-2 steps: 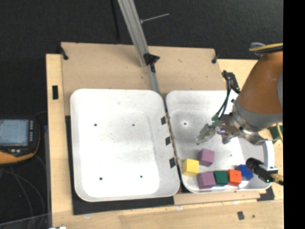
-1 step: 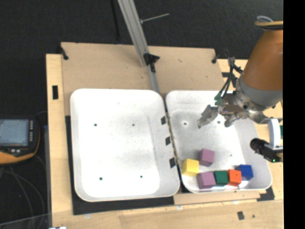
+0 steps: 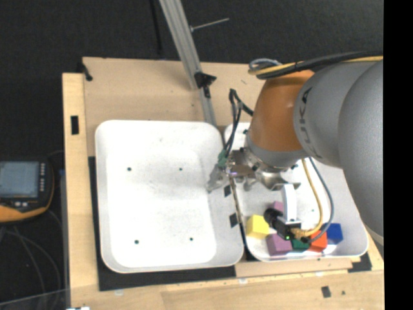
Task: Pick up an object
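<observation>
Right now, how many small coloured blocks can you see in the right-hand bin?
5, clustered at the right white bin's near edge: yellow block, purple block, green block, orange block, blue block. The grey arm covers much of that bin, so more may be hidden.

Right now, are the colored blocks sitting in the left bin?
No, the colored blocks, yellow, purple, green, orange and blue, lie in the right bin, near its front edge, below the arm.
</observation>
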`<state>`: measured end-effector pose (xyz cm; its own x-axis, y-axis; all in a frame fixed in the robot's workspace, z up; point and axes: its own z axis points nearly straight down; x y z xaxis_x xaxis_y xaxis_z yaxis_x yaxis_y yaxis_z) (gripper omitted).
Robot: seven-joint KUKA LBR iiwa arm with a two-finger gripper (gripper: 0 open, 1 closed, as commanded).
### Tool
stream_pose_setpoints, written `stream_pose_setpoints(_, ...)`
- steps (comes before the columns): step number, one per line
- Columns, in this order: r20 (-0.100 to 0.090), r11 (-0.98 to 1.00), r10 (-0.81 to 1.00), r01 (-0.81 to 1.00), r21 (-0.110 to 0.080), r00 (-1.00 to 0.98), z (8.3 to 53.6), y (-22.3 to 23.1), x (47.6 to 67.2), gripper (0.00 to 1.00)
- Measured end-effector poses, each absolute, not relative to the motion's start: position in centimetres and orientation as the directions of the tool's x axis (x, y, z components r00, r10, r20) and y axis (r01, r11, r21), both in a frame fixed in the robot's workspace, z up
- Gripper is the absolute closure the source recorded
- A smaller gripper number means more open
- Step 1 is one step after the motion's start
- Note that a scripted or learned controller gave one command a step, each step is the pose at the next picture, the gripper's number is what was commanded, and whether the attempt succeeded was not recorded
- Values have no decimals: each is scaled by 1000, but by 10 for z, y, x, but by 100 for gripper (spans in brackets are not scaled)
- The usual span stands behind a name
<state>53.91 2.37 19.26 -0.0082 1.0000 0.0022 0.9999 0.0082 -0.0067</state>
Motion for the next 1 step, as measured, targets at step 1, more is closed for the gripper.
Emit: stream_pose_setpoints(1, 1, -1, 1000, 1000, 2, 1, 207, 18, 541, 100)
